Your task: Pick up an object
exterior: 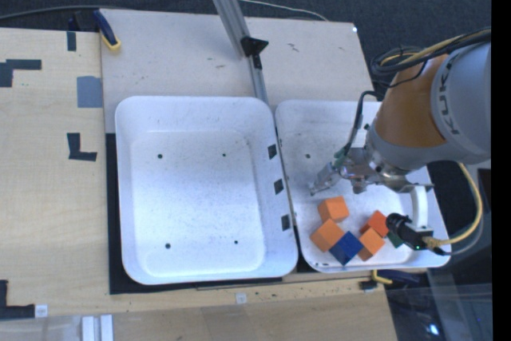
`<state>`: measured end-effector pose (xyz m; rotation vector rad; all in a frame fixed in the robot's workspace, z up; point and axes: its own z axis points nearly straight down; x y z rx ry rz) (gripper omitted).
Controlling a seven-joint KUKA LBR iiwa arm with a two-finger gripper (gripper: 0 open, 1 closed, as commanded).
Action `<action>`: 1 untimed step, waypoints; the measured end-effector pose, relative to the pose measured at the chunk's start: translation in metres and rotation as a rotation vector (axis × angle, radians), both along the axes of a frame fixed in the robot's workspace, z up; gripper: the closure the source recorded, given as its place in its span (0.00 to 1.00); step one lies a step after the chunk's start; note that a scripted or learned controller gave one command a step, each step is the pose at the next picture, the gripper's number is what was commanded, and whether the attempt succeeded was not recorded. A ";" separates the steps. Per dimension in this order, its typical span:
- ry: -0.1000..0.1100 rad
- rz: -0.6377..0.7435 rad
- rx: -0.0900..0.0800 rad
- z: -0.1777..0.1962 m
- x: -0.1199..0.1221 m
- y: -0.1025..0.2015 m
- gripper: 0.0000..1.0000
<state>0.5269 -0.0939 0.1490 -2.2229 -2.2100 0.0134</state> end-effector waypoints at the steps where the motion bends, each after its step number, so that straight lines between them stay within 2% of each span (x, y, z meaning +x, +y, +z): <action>1: -0.005 0.005 0.001 -0.060 -0.019 0.001 0.00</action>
